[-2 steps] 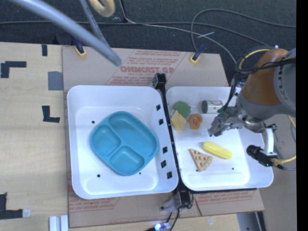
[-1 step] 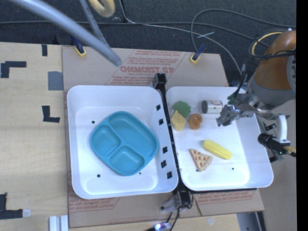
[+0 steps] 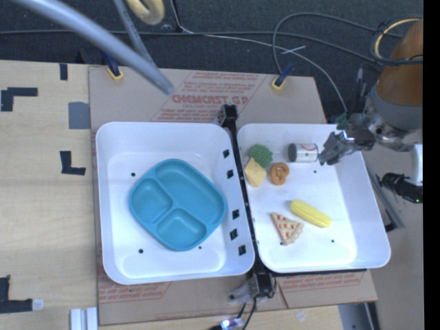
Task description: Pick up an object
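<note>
The right bin (image 3: 357, 205) holds several small items: a green broccoli piece (image 3: 260, 152), a pale yellow cheese wedge (image 3: 254, 173), an orange-brown ring (image 3: 279, 173), a small white and dark can (image 3: 302, 152) lying on its side, a yellow corn cob (image 3: 310, 213) and a pizza slice (image 3: 286, 227). My gripper (image 3: 331, 150) hangs over the bin's upper right part, just right of the can, its dark fingers pointing down and left. Nothing shows between them.
The left bin (image 3: 117, 184) holds a blue divided plate (image 3: 178, 203). A black divider with clips (image 3: 237, 184) runs between the bins. Cables (image 3: 302, 47) loop over the dark area behind the bench. A grey pole (image 3: 89, 26) crosses the upper left.
</note>
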